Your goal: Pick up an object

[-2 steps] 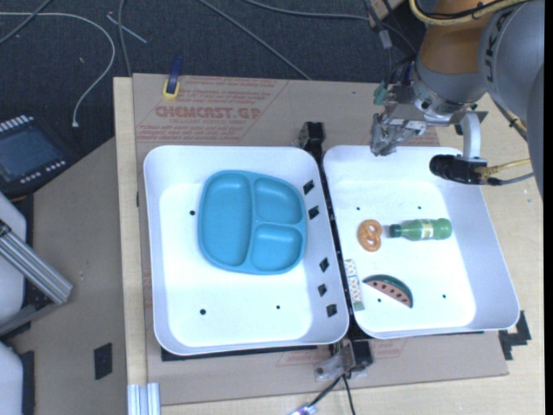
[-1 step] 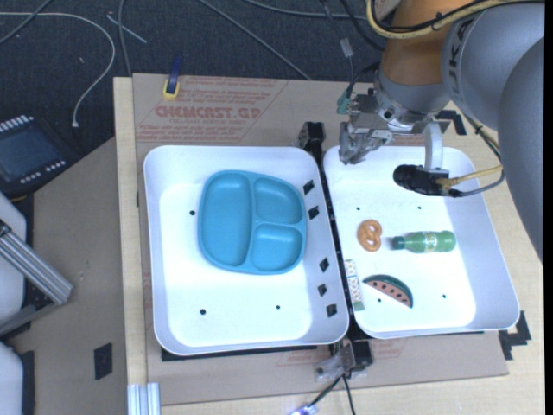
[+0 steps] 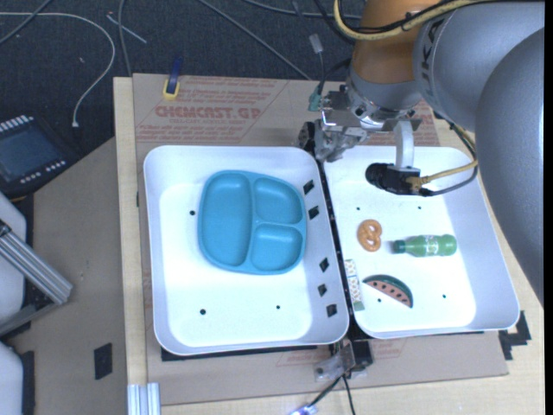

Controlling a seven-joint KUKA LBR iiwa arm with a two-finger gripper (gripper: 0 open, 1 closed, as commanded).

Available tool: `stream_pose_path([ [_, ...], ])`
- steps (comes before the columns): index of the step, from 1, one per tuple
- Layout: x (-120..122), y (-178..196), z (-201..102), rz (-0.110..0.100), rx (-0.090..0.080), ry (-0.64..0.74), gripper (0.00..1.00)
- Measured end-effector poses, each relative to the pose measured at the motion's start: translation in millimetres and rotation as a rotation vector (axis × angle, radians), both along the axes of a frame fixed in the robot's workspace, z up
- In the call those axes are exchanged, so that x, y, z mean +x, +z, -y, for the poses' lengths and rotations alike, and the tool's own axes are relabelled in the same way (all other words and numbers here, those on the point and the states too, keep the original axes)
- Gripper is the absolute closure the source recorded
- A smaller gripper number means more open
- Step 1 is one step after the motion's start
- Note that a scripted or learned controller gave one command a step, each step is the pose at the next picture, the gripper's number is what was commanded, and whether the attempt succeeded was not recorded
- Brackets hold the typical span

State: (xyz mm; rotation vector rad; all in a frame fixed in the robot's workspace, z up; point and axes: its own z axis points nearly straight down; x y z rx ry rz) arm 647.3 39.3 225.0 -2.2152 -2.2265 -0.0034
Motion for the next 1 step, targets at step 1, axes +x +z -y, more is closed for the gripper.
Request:
stream_pose_path([
  [1, -12.5, -4.7, -51.2, -0.004, 0.000, 0.000, 1.00],
])
